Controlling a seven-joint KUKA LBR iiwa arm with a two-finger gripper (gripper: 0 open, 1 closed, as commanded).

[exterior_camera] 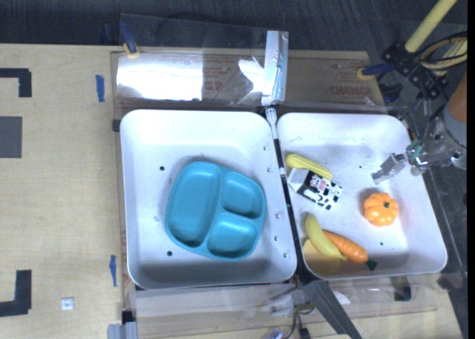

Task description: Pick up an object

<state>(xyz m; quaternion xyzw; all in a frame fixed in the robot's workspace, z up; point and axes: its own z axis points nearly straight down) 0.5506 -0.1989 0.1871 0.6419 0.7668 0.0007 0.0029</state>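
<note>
Hand (401, 161) of the grey arm hung over the right edge of the right bin (349, 126), its metal fingers pointing left over the bin's white floor; whether they were parted or closed could not be told, and nothing sat between them. Nearest it lay a small orange pumpkin (381, 209), just below and left of the hand but apart from it. Farther left in the same bin were an ear of yellow corn (307, 165), a black-and-white spotted toy (320, 188) just under it, and along the near wall a yellow banana (320, 236) touching an orange carrot (347, 246). Left bin (141, 152) held a blue divided plate (215, 209). Both bins rested on the wooden table (52, 182).
</note>
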